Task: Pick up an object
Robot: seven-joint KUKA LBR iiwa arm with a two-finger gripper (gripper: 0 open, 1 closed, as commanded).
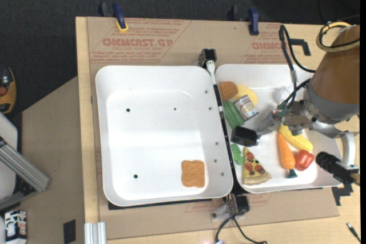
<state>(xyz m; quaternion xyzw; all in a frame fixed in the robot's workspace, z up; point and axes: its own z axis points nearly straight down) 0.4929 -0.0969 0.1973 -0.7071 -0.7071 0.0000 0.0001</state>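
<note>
My gripper [279,115] hangs over the middle of the right bin [269,73], reaching in from the right. Toy foods lie around it. A small can [246,107] rests on a green piece [232,115] just left of it, and a yellow corn cob [296,139] lies just below it. An orange carrot [285,151] and a red pepper [304,160] sit lower right. A pizza slice [254,168] lies at the bin's front. I see nothing held by the gripper.
A brown bread piece [228,90] and a yellow piece [249,93] sit at the right bin's back left. The left bin [148,123] holds one orange waffle [193,173] near its front right corner. The bins' shared wall runs between them.
</note>
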